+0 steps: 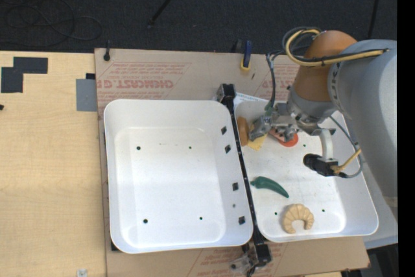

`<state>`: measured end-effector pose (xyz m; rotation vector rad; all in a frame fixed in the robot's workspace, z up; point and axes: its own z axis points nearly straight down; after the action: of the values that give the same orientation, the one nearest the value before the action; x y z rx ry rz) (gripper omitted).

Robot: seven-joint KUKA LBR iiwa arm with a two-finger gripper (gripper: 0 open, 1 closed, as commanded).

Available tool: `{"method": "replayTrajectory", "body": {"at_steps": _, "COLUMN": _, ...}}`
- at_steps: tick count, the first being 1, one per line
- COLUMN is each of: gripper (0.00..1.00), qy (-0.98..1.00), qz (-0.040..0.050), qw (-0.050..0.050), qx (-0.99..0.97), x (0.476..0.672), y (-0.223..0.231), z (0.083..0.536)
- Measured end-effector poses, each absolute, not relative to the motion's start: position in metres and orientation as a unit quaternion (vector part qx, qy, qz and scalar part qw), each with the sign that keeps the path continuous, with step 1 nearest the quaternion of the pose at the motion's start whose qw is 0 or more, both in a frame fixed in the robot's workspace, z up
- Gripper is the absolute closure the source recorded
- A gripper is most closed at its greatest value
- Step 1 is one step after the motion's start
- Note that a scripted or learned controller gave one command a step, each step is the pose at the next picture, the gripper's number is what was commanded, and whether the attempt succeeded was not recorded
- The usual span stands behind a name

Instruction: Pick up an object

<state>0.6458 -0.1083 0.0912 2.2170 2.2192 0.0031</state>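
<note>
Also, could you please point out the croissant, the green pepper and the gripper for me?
croissant (297, 218): camera view, middle of its curved body.
green pepper (269, 185): camera view, middle of its long body.
gripper (277, 130): camera view, at its tip over the right bin's far end.

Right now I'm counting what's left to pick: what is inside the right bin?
The right bin holds a croissant, a green pepper, and yellowish and red-orange items near the gripper. The arm covers whatever lies beneath it.
</note>
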Motion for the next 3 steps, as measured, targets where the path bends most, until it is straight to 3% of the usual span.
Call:
{"method": "replayTrajectory", "body": {"at_steps": 2, "gripper": 0.00, "qy": 0.707, "qz": 0.0020, "qw": 0.002, "qx": 0.707, "x": 0.646, "y": -0.136, "z": 0.091}}
{"method": "replayTrajectory", "body": {"at_steps": 3, "gripper": 0.00, "qy": 0.708, "qz": -0.0008, "qw": -0.001, "qx": 0.706, "x": 0.644, "y": -0.099, "z": 0.096}}
